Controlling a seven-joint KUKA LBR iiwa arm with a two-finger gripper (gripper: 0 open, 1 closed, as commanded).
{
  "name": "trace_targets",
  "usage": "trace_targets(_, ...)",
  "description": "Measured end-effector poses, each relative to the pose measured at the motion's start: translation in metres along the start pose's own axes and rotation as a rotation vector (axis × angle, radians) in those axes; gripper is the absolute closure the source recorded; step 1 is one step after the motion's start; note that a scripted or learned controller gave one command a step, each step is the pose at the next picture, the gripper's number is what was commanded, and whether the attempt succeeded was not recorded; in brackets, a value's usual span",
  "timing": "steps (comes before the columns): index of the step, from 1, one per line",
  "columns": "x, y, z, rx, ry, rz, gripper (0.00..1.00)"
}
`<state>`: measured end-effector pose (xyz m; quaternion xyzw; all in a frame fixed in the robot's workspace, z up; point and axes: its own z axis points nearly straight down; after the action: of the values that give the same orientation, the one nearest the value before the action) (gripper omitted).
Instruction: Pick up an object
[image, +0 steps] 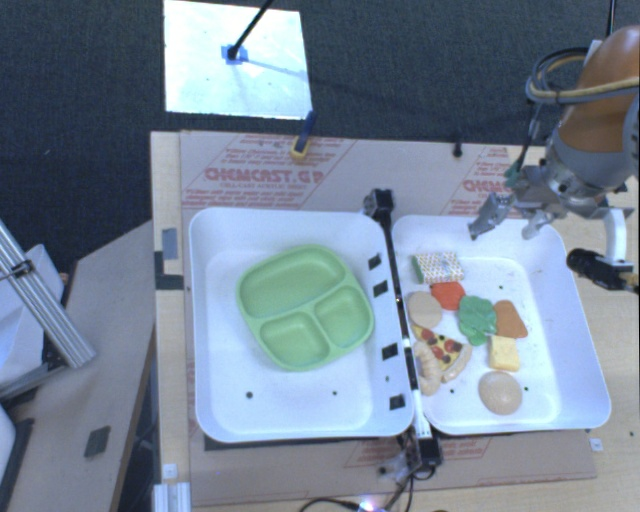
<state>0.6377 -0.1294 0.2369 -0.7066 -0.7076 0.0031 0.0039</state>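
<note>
The two-finger gripper (510, 220) hangs spread and empty at upper right, above the right white bin (580, 340); I'd descend onto the outlying round beige bun (500, 392).

Dark carpet floor (450, 60), pale wooden bench (120, 300), bright floor patch (235, 75)

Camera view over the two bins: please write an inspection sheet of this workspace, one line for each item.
Surface: two shallow white bins, left bin and right bin, side by side on a printed cardboard sheet.
Job's things: toy food in the right bin, among them a pizza slice, green leafy piece, yellow block and round beige piece.
Clutter: light green divided plastic tray in the left bin.
Grippers: claw above the right bin's far edge, holding nothing.
Cables: hoses looped at the arm.
Surroundings: dark floor with a pale square sheet.
</note>
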Motion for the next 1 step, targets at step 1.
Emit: trace_targets(1,0.0002,0.0022,-0.0072,-0.012,-0.001,-0.002,0.0)
